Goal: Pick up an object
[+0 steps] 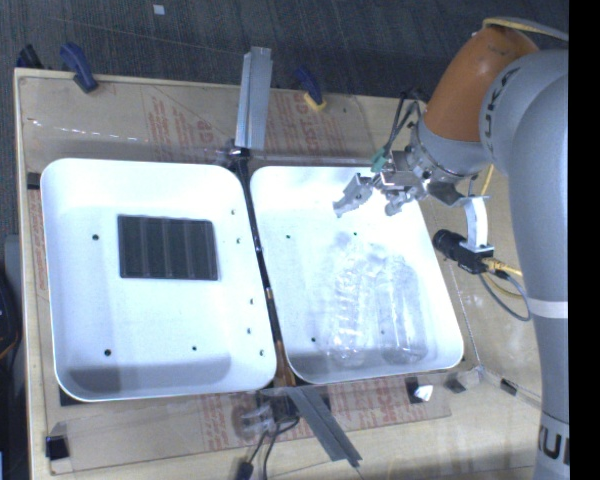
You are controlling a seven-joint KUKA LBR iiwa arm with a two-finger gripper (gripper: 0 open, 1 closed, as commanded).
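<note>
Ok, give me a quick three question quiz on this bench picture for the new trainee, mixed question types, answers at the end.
1. True or false: the dark ribbed pad lies in the right bin.
2. Which bin holds the clear plastic bottles? A left bin, B right bin.
3. Fill in: the claw is above the ___ bin's far end.

Key: 1 false, the pad is in the left bin. 2 B. 3 right; nothing is seen between its fingers.
</note>
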